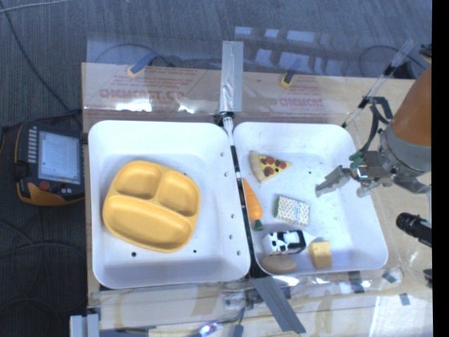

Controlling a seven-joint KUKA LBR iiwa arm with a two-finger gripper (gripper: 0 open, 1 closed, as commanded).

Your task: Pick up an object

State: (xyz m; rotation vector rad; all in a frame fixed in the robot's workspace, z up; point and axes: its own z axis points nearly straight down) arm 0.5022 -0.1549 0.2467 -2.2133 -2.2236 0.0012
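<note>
Gripper (335,181) sits over the right bin (365,223), right side, one finger angled down-left; can't tell its state, nothing visibly in it. Right bin contents: pizza slice (269,165) far-left, carrot (252,203) along the left wall, cracker (292,210) mid, cow toy (284,242), cookie (280,263) and cheese cube (320,253) near. Left bin (98,188) holds a yellow divided tray (151,203).

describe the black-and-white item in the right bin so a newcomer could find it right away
Start at the right bin, the one next to the bin holding the yellow divided plate. Look along its near edge: the black-and-white toy lies there, between the carrot and the yellow cheese block. It is the only item with black and white patches.
</note>
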